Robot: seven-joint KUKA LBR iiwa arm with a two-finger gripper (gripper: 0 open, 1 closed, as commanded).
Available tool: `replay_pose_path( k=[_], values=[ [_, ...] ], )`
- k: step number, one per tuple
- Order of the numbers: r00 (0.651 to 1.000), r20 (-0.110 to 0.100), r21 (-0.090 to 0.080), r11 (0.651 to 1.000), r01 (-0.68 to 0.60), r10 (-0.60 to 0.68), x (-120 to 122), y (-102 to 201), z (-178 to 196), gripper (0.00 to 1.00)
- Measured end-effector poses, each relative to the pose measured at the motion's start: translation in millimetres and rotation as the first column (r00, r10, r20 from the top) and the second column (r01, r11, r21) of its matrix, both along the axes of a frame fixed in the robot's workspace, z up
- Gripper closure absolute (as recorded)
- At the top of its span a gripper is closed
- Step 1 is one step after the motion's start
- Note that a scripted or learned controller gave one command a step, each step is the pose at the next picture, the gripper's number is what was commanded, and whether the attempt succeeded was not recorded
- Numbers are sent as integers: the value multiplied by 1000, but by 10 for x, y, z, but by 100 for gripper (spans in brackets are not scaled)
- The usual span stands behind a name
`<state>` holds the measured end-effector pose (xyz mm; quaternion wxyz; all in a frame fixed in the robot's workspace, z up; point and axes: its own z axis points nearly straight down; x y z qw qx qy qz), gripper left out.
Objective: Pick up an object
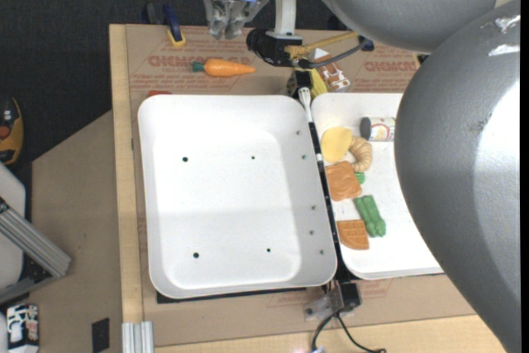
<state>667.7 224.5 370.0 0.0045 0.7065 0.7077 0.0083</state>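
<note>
Gripper: hangs past the bins, near the carrot; grip state, I cannot tell. Risk: it probably closes on nothing.

1. The brown bench bears two shallow white bins side by side: left bin, right bin.
2. A toy carrot lies on the bench near its far edge, beyond the left bin.
3. A yellow-and-blue object sits at the far-left corner.

A cluster of small objects lies in the right bin near its left wall: a pale yellow round piece, an orange block, a green piece, an orange waffle-like square.
</note>
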Motion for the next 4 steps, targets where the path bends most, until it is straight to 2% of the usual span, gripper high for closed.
replay_pose_path(
  k=[1,2,4],
  values=[
    [1000,-30,-9,1000,2,-2,-33,-1,-1162,100],
    [1000,-23,-7,1000,1,-2,-22,2,-1586,100],
    [1000,-24,-7,1000,3,-3,-218,-5,-2355,100]
  ],
)
